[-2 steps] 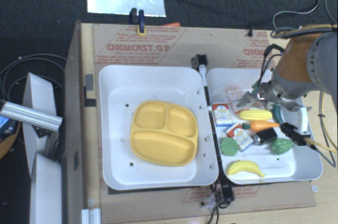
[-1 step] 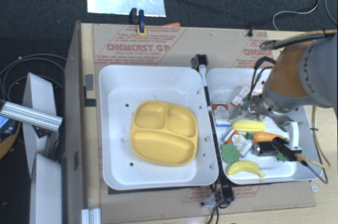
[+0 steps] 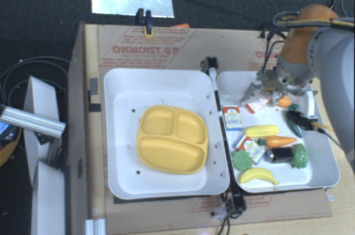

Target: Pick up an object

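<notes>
The right bin (image 3: 321,173) is the crowded one, and everything here is placed against it. The grey arm (image 3: 333,56) comes in over its far right corner, orange band (image 3: 302,34) uppermost, and the gripper (image 3: 265,87) hangs low over the bin's far end, above a small red-and-white packet (image 3: 256,106) and just beside a little orange ball (image 3: 284,101); the view is too small and cluttered there to tell how wide the pincer stands or whether anything sits between its tips — nothing can be seen lifted off the floor of the bin. Along the bin's left wall lies a red-and-white carton (image 3: 232,117). Toward its middle rest a yellow corn cob (image 3: 262,131) and, just nearer the camera, a carrot (image 3: 280,141). A dark green vegetable (image 3: 295,122) lies near the right wall. At the near end sit a round green piece (image 3: 241,160), a small printed box (image 3: 253,151), a dark can (image 3: 279,154) on its side, a broccoli floret (image 3: 300,156) and, closest to the front wall, a banana (image 3: 258,175). To the left of the right bin, touching along the shared edge, is the left bin (image 3: 122,117), holding a yellow divided tray (image 3: 172,138) — three compartments, lying flat near the centre.
</notes>
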Available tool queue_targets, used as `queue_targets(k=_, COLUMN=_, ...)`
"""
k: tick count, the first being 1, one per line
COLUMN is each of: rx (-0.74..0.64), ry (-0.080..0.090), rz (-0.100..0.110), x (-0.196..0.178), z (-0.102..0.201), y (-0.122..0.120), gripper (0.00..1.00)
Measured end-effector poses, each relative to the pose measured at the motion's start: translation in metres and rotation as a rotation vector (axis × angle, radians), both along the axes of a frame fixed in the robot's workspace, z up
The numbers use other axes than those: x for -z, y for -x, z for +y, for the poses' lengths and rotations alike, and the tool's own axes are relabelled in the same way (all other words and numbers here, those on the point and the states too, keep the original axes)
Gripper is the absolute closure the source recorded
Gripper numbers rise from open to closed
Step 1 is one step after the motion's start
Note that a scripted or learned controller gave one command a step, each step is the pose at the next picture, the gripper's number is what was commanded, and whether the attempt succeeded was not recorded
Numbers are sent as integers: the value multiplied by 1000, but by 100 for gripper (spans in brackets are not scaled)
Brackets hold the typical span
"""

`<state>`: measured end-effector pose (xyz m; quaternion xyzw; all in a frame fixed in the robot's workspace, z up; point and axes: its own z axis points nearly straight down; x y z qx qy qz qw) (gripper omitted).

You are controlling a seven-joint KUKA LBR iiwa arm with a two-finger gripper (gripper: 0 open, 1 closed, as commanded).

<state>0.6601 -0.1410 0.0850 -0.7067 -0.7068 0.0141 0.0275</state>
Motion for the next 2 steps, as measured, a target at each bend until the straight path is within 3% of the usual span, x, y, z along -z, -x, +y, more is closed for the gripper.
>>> queue_targets(k=1, rx=-2, ry=21, rz=-64, x=-57, z=-47, y=-10, gripper=0)
queue_targets(k=2, rx=-4, ry=24, rz=-72, x=-24, z=-35, y=29, gripper=0)
